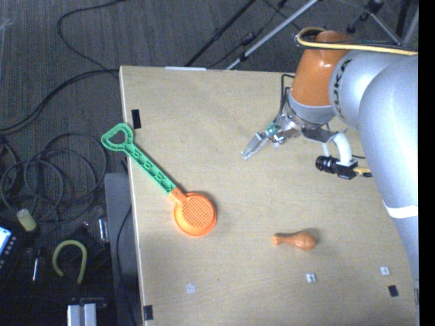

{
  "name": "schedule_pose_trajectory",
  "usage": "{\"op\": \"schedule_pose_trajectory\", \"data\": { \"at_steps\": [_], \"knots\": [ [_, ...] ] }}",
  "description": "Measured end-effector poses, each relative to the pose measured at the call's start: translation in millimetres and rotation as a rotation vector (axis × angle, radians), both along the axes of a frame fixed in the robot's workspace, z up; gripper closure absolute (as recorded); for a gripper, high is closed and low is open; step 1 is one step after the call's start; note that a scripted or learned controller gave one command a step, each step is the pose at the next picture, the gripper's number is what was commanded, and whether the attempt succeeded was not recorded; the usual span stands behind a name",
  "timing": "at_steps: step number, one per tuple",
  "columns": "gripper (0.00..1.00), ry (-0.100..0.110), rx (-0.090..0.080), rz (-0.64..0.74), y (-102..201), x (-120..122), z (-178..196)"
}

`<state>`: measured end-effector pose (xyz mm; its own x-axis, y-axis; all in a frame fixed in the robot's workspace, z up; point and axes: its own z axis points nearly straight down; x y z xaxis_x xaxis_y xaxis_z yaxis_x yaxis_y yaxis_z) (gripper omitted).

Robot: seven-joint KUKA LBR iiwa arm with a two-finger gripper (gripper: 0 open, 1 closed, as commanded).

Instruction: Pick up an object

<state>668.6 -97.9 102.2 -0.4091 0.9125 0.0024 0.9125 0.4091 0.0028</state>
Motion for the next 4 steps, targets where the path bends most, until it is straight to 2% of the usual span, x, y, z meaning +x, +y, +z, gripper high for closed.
{"op": "schedule_pose_trajectory", "data": {
  "at_steps": [1, 2, 3, 4],
  "knots": [
    [0.0, 0.0, 0.0, 0.0, 0.0, 0.0, 0.0],
    [1.0, -0.001, 0.001, -0.001, 0.1, 0.2, 9.0],
    [0.0, -0.001, 0.001, -0.001, 0.3, 0.1, 8.9],
    [0.0, 0.005, -0.005, -0.449, -3.0, -1.2, -19.3]
  ]
}}
